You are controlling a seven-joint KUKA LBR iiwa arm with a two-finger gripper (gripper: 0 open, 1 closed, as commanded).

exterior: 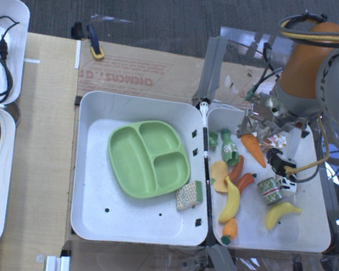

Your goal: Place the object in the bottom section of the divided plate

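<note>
Looking down at a slant, the camera view is showing two shallow white bins side by side on the desk [38,145]. The left bin [85,213] is holding a green divided plate [148,158] with three sections, and a small patterned yellow-green block [189,196] is lying against the plate's lower right rim. The right bin [314,234] is holding a scatter of toy food: a carrot [254,148], a green bottle-shaped piece [228,147], two red chilli-like pieces [240,175], a pale orange slice [219,173], two bananas [231,203] [280,214], a small green can [269,189] and a small orange piece [229,231] near the front wall.

The arm [312,64] is reaching in from the right, and its end effector [263,128] is hanging over the back of the right bin, just above the carrot. Whether its jaws are spread or closed cannot be told here, since wrist hardware and cables are covering them; nothing is visibly held between them.

The carrot, directly beneath, is judged the likely object, though the task is not naming it. It is appearing to be hollow moulded plastic: light, stiff, smooth and probably slippery, tapering toward one end. Taking hold across the thicker part, at right angles to its length, is looking safest, as a grip on the narrow tip would be tending to squeeze it out.
</note>
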